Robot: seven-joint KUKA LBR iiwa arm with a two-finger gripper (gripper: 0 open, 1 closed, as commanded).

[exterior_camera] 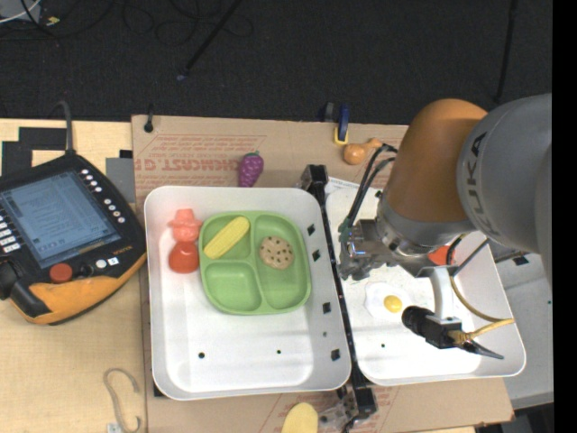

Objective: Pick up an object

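One toy fried egg point(388, 303) lies on the floor of the right bin point(507, 282), near the middle of its left half. It is flat, with an uneven white rim and a round, glossy yellow yolk. The gripper point(355, 247) is above and to the left of the egg, close to the wall between the two bins. It is mostly covered by the thick grey arm point(505, 174) with its orange band, so I cannot tell whether it is open or closed, and nothing can be seen in its hold.

The left bin point(248, 354), also of white plastic with rounded corners, holds four things. One green plate point(236, 289) with three compartments sits in its upper half; it looks like smooth plastic. One yellow corn cob point(224, 235), ribbed and lengthy, lies tilted in the upper left compartment. One round brown cookie point(276, 252) with dark spots lies in the right compartment. One small figure point(184, 242), pink on top and red below, is just beside the left edge of the plate.

Both bins rest on a sheet of brown cardboard point(194, 156) with red printing. On it, behind the left bin, lies one purple bunch of grapes point(251, 168). Behind the right bin there is one orange pear-shaped thing point(356, 152), and near it one blue and yellow clamp point(342, 126). One yellow rounded thing point(300, 417) is at the front edge, below the bins. On the wooden bench at the left lie one control pendant point(63, 233) with a screen and an orange body, and one metal hook point(122, 395).
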